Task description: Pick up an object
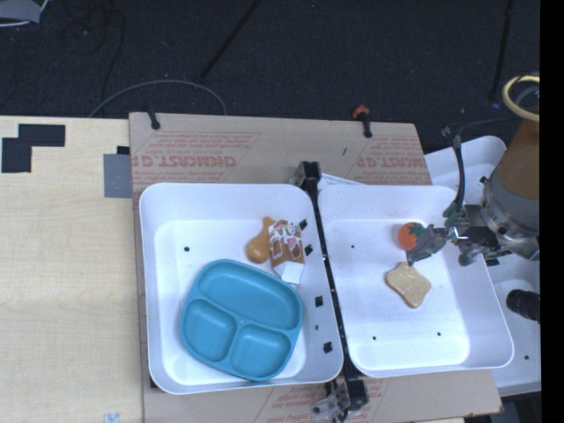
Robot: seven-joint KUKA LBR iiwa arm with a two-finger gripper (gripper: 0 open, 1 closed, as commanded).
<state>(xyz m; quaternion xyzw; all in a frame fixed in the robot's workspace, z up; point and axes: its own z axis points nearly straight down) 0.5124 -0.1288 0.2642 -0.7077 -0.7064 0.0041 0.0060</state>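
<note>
I see my end effector (426, 241) beside the orange ball (410, 234), with the tan toast piece (408, 285) just below it.

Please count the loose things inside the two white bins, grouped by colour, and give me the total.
Blue: 1, the divided plate in the left bin.
Brown and white: 1, the gingerbread-like toy above it.
Orange-red: 1, the small round object in the right bin.
Tan: 1, the bread-like piece.
Total: 4

Right bin (441, 346) floor mostly open, toast piece (408, 285) and orange ball (410, 233) crowding its upper middle
</note>
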